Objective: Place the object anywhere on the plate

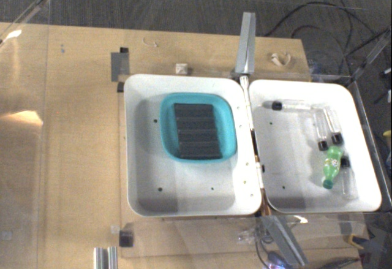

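1. Nearest us, the right bin (361, 200) holds a small green bottle (331, 167) near its right wall, among clear tubes with black caps (327, 130).
2. We see bare white floor left of the bottle.
3. The left bin (138, 194) carries the teal plate (168, 139) with a dark ridged block (196, 132) on it; open floor lies along its near wall.
4. We cannot tell the jaw state.

Out at two o'clock, thin black cables (318, 7) loop over the grey carpet toward the right edge; whether they belong to the arm, I can't tell. At three o'clock, slim pale metal struts (369, 53) cross, dark fittings just beside them.
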Robot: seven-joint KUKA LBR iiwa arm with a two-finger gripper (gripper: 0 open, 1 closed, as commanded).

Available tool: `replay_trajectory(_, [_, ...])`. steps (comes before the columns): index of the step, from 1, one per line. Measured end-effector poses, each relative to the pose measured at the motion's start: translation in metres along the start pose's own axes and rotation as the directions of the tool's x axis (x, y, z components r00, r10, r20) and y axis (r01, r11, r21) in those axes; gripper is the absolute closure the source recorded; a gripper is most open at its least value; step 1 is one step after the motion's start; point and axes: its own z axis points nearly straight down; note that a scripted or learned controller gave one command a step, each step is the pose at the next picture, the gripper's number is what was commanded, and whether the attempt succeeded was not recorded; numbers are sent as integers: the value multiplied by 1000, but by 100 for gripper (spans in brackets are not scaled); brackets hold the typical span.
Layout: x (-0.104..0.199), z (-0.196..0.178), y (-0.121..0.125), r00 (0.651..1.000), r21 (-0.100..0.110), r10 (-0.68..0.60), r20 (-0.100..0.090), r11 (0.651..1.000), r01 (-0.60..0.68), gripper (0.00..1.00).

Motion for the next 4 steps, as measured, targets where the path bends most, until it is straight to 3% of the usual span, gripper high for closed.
replay_trajectory(2, [-5,-1,5,968,-1,252,-3,968,-252,0])
replay_trajectory(3, [-5,-1,5,921,0,388,-3,921,-388,0])
replay_trajectory(4, [-4,20,5,916,0,400,-2,916,-400,0])
